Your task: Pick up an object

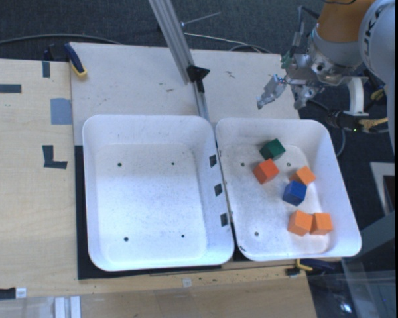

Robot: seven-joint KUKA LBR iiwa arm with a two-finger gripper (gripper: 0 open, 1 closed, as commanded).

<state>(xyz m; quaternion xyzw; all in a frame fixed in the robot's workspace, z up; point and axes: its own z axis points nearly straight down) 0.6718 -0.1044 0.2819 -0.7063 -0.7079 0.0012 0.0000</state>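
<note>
1. Hand [278, 91] hangs over the bare tabletop [132, 78] near its back edge, just behind the back rim of the right bin [331, 151]. Nothing between its fingers; whether they are apart or together I cannot tell at this angle.
2. Candidate objects all lie in the right bin, toward its right half: green cube [272, 149] nearest the back rim, red-orange cube [266, 171] just in front of it.
3. Count: six cubes — one green, one blue [294, 192], four orange-toned: the red-orange one, a small orange one [305, 175] and an orange pair [310, 223], touching, near the front right corner.
4. Left bin [93, 177]: two bins total.
5. Judgement: the green cube looks the cleanest target, since it is closest and has room around it. Descend square to its faces; avoid the touching pair and the blue-orange cluster.
</note>
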